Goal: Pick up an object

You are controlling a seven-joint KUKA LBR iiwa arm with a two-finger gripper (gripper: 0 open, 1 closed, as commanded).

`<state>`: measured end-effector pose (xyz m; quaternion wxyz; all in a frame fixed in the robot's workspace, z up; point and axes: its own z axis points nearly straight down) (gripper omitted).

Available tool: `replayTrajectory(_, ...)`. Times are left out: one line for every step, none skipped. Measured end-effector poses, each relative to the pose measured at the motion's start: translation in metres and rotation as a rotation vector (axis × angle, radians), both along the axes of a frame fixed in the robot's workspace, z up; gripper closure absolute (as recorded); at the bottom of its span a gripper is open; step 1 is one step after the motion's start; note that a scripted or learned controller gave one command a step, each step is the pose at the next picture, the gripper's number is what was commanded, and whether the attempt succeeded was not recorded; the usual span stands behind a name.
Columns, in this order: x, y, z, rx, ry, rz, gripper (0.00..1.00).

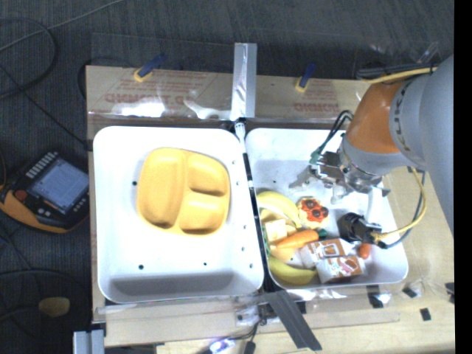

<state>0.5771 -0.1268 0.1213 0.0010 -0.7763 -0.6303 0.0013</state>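
Nearest the camera, at the front of the right bin [398, 268], lies a small printed carton [338, 260] beside a banana [289, 273] that curves along the front wall. Just behind them an orange carrot [299, 239] rests across the heap, touching a pale block [274, 229], with a second banana [276, 200] arching behind that. Further back sits a small white piece with red and black marks [313, 209] — the thing closest to the hand [327, 182], which hangs low over the bin's bare far half, just behind the heap. Whether the hand is spread or pressed together cannot be told from this angle. No object is in its hold, so the step in hand looks like the approach. The marked piece seems the best target, since it lies at the heap's edge. The hand should come down straight and centred on it — a slanted descent risks nudging the banana or carrot instead. The left bin [110, 271] holds a yellow divided plate [183, 190], well apart from the hand on the counter [103, 87].
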Motion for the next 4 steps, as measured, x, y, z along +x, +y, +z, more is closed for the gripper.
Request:
replayTrajectory(-0.042, -0.005, -0.031, -0.004, -0.020, 0.108, 0.00)
replayTrajectory(-0.055, 0.018, -0.030, -0.007, -0.021, 0.114, 0.00)
replayTrajectory(-0.028, -0.017, 0.005, -0.001, 0.000, -0.060, 0.00)
replayTrajectory(-0.054, 0.001, -0.031, -0.002, -0.020, 0.051, 0.00)
